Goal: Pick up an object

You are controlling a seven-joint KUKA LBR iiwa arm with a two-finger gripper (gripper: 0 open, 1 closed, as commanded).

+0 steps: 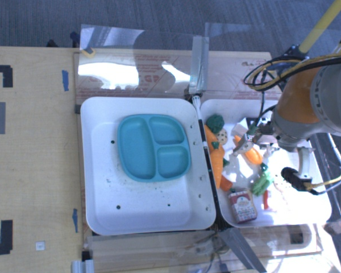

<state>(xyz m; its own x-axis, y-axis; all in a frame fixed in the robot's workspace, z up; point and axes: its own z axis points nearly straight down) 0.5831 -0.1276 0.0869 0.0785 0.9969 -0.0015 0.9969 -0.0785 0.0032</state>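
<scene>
so the tool [245, 143] is down inside the right bin [315, 212], toward the right of the frame, hanging off the grey arm [321, 104] with that orange band [295, 98]. honestly can't tell if it's open or closed, the whole tip is lost in the clutter and there's nothing I'd swear is being gripped

right around it is a small pile of toy stuff. an orange piece [252, 154] sits just to its lower right, pretty much touching. to the left there's a long orange carrot-looking thing [216, 161] lying along the bin's left wall, with a dark green lumpy piece [215, 121] above it near the upper left corner of that bin, and a little white die with dots [221, 135] between the two. below the tool there's a bright green piece [261, 182], a small red bit [266, 199] just beside that, and a little red and white packet [244, 206] at the bottom edge of the bin. so the pickable things are all bunched in the left half of the right bin

further out, a black cable end [292, 178] dangles off the arm over the right part of the bin

the left bin [102, 209] in the middle of the frame has a teal divided plate [154, 147] sitting in its upper half, three compartments

both bins sit on the counter [34, 152], which is light wood with a few black marks over on the left side of the frame
</scene>
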